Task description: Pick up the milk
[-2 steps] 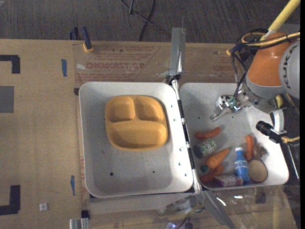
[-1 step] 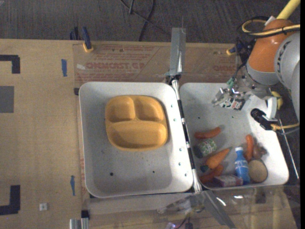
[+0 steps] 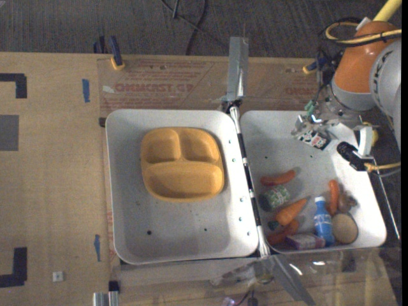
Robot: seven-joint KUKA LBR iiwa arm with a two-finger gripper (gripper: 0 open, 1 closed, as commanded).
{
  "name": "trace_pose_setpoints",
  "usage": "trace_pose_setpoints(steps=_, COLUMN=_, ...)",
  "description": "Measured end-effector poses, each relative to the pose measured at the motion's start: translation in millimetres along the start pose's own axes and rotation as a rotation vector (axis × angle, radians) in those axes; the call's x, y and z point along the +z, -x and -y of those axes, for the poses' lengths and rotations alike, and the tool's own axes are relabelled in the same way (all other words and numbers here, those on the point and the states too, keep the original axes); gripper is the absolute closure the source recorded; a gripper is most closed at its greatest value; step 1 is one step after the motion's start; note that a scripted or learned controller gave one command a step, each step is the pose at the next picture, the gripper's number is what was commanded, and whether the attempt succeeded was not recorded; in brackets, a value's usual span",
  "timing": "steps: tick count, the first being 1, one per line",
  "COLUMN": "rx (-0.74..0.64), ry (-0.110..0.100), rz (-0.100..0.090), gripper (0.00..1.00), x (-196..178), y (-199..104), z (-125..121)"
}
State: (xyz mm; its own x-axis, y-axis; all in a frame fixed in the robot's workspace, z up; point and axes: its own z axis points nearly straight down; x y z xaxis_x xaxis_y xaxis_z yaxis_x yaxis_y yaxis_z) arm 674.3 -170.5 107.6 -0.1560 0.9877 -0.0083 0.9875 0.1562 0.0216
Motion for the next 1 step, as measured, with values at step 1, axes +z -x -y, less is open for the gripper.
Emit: trace_pose_setpoints(steps=1, rx=-0.107, ry=-0.018, rz=-0.008, gripper=1.0, x=-94.7, y=-69.8, z=9.9)
